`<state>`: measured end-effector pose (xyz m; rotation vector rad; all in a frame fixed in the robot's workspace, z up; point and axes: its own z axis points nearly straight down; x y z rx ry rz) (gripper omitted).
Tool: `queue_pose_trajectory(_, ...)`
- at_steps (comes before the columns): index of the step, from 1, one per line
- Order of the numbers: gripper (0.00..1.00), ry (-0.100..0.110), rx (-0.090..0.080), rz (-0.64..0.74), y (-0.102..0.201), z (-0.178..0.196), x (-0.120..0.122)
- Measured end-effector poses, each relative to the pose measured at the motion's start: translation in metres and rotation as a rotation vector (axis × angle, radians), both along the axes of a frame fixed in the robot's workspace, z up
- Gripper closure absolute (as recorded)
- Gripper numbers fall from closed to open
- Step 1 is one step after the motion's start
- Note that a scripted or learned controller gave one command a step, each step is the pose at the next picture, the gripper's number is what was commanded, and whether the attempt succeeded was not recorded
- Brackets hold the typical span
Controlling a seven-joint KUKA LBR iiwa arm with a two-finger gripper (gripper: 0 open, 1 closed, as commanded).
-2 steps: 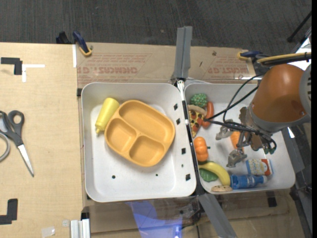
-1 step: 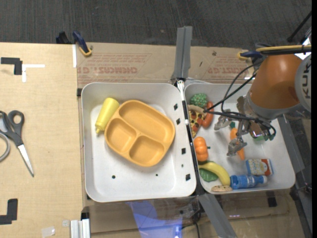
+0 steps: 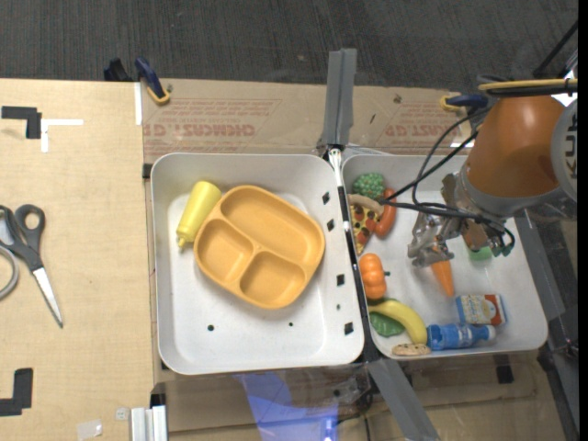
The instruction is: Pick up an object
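Note:
My gripper (image 3: 432,249) hangs low in the right bin (image 3: 524,283), under the orange band of the arm. An orange toy carrot (image 3: 445,277) lies with its wide end right at the gripper's tip and its point toward the bin's front; whether it is gripped is hidden. Around it are a small orange pumpkin (image 3: 372,275), a banana (image 3: 401,318), a blue bottle (image 3: 457,336), a small carton (image 3: 480,309), a pizza slice (image 3: 364,219), a red chili (image 3: 386,217) and a green leafy toy (image 3: 370,184).
The left bin (image 3: 175,320) holds an orange divided plate (image 3: 260,244) and a yellow bottle (image 3: 197,210). A cookie (image 3: 410,348) sits at the right bin's front wall. Scissors (image 3: 33,257) lie on the bench far left. Black cables trail above the gripper.

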<state>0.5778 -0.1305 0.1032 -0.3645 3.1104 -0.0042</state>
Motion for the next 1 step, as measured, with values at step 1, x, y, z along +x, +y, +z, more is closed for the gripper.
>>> queue_pose_trajectory(1, 0.0, 0.0, 0.0, 0.0, 0.0002, -0.0001, 0.0)
